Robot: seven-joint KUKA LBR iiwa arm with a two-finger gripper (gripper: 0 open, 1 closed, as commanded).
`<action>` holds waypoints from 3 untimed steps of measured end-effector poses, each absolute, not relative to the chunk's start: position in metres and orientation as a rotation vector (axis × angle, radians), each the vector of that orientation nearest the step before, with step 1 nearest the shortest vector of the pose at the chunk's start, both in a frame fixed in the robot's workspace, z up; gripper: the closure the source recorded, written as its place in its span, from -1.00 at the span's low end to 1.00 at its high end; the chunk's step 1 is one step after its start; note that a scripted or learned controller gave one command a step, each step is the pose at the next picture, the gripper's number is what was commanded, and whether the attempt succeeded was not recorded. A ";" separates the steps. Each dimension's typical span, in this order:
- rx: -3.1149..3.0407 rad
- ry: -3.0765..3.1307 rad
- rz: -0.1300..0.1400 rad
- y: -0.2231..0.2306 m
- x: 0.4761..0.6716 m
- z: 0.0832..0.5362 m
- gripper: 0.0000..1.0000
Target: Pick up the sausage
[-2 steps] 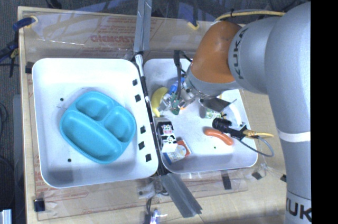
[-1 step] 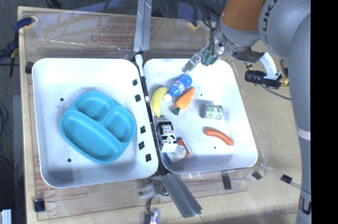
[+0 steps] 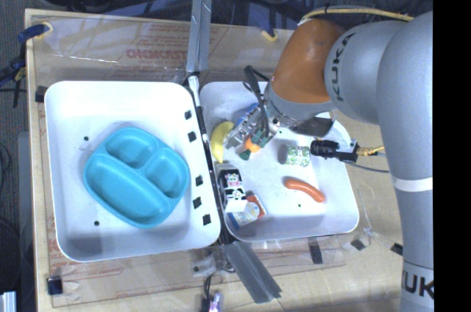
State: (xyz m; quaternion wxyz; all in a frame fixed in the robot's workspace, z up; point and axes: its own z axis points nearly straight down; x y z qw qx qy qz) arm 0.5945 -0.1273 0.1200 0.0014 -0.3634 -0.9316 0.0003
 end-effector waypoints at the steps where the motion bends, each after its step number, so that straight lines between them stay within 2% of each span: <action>1: -1.006 -2.978 0.000 -0.086 0.631 0.193 1.00; 2: -0.344 -3.122 0.000 -0.105 0.642 0.133 1.00; 3: 0.281 -3.128 -0.002 -0.129 0.630 0.092 1.00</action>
